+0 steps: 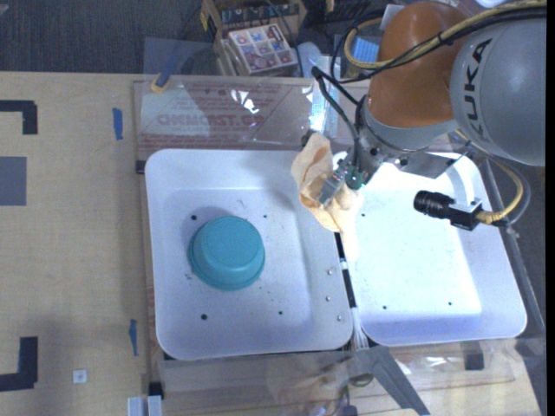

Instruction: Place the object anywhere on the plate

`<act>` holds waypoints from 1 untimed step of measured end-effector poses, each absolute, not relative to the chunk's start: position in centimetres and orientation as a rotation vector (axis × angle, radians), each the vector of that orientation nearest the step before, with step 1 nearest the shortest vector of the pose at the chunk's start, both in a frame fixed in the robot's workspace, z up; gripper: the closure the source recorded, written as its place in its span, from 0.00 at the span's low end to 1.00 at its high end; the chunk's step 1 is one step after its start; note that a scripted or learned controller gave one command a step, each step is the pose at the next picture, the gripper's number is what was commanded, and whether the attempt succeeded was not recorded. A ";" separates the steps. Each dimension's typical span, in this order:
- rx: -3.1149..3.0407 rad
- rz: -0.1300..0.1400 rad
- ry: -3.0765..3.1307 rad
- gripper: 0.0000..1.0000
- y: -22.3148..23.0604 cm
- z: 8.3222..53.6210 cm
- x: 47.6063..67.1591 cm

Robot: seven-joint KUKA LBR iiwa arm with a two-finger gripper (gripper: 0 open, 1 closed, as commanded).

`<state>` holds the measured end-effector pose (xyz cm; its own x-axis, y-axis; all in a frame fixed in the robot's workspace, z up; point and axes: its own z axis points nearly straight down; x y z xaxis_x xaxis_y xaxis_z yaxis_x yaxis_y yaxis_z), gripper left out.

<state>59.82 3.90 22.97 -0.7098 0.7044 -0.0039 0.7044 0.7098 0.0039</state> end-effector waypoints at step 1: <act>0.597 0.005 3.077 1.00 8.3 23.7 60.4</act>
<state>60.39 8.28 23.71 -0.9275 0.3737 -0.0063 0.3737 0.9276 0.0043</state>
